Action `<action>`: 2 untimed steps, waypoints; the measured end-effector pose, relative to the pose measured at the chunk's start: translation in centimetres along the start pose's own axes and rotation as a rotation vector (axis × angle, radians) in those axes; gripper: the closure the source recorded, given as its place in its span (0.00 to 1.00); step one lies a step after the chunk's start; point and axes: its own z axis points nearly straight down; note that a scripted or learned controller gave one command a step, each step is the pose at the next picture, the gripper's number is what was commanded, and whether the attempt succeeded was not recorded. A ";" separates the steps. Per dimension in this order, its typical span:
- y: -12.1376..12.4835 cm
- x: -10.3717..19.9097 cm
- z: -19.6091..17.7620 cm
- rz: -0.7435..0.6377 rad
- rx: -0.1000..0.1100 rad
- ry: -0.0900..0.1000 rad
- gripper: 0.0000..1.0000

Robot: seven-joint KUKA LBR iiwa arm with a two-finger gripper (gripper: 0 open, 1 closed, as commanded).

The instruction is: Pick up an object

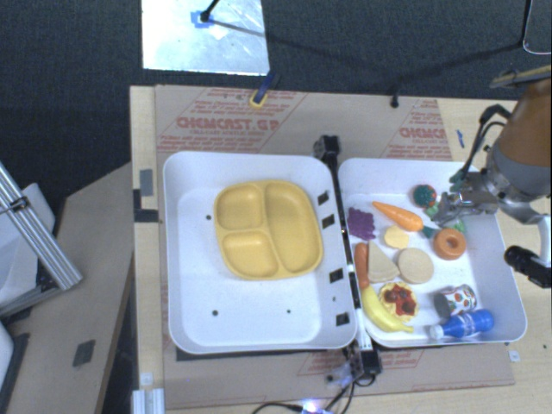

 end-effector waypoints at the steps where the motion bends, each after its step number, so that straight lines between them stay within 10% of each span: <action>1: 3.5 3.5 -1.2 0.000 -0.001 0.000 1.00; 2: 7.4 6.9 -1.8 0.000 -0.001 0.000 1.00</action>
